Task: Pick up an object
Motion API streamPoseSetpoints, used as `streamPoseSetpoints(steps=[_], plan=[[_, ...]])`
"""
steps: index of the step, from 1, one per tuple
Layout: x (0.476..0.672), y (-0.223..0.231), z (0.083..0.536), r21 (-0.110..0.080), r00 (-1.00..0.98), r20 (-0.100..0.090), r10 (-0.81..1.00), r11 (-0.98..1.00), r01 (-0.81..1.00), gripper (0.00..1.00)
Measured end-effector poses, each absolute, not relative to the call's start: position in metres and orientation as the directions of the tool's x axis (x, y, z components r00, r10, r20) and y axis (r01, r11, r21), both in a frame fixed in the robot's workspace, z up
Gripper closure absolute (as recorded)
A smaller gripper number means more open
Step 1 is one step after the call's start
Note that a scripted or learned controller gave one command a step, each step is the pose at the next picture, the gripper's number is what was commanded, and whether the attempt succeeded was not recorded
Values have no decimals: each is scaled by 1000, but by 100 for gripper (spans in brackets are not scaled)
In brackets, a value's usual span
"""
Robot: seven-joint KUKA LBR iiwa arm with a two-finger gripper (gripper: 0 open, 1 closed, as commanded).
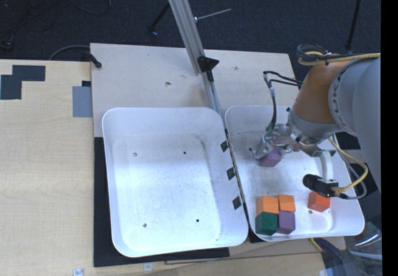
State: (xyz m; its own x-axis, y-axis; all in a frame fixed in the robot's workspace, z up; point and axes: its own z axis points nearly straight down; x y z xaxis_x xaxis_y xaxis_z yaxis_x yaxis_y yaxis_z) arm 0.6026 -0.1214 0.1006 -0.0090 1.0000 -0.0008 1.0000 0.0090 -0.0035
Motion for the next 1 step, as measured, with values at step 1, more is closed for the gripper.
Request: streamPoseSetpoints(steps=[1], plan=[[603,-54,195,4,-6,3,1000,6,1000,100]])
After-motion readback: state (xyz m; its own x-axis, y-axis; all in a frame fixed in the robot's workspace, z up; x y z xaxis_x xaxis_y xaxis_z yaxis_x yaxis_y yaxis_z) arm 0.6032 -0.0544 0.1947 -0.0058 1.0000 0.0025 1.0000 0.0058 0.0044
